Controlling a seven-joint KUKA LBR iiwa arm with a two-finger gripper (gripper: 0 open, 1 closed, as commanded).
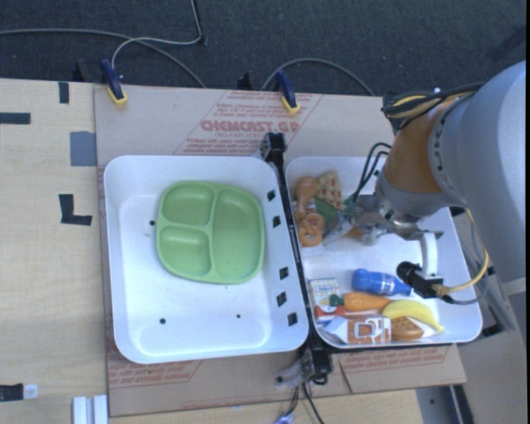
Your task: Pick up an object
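The right bin [464, 263] holds several toy foods. A pretzel [311, 228], a bread piece [306, 188] and a waffle [329, 185] lie at its far left. Toward the front are a blue bottle [380, 282], a carrot [364, 303], a banana [412, 314] and a white-and-orange carton [364, 329]. My gripper [352, 219] is low in the right bin, just right of the pretzel and above the blue bottle. The wrist and its cables hide what lies beneath it.
The left bin [132, 316] holds a green divided plate [210, 232]. A black divider [287, 237] runs between the two bins. The grey arm with its orange band [415, 162] covers the right bin's far right part. A small packet [324, 288] lies near the divider.
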